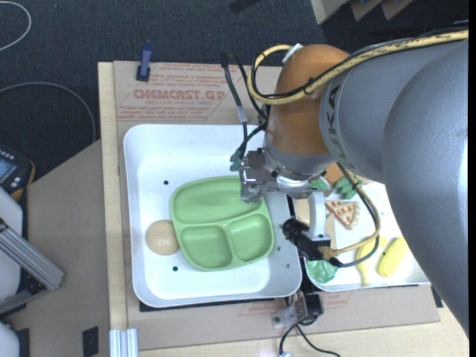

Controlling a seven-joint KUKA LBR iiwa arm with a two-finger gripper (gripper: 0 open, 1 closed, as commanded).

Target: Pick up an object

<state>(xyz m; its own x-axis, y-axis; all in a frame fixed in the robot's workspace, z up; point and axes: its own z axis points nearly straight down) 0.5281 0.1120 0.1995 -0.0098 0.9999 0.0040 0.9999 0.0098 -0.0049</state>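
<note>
We saw one green divided tray (222, 223) in the left bin (141, 199), one tan round cookie (161, 238) touching its left edge. The gripper (253, 187) hung over the tray's upper right rim. The board (178, 95) read "CHEMCAST GP".

Brown protective sheet (175, 94) on desk, behind bins — red print "CHEMCAST G.P."; smaller lines beneath too blurred to read.
</note>
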